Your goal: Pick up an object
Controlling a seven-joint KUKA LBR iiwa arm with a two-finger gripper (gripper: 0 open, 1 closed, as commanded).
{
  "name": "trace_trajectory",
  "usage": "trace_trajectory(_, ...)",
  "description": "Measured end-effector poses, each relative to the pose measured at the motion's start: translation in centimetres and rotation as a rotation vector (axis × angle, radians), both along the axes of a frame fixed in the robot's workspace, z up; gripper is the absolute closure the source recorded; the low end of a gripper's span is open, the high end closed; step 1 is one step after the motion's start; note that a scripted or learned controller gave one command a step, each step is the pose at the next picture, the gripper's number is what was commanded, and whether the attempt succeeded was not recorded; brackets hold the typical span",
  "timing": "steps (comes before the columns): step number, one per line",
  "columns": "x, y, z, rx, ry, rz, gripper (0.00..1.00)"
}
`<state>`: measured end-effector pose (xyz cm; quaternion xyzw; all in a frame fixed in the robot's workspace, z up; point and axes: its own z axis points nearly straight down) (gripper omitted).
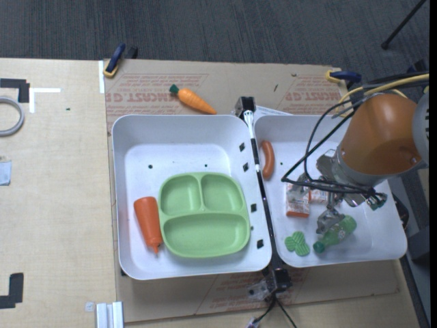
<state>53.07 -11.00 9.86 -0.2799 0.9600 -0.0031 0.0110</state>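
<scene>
Under the gripper (332, 219), green bottle (336, 234)

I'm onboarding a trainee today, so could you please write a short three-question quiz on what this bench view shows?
1. True or false: the green divided plate lies in the right bin.
2. Which lies outside both bins? A) sausage B) small carrot C) green bottle
3. Name the orange thing touching the plate's left edge.

Key: 1 false, it lies in the left bin; 2 B; 3 the big carrot.
</scene>
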Motion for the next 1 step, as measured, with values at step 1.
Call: trace_trajectory(1,-2.4,1.62,-0.05,0.002,-0.001,-0.188,0.0)
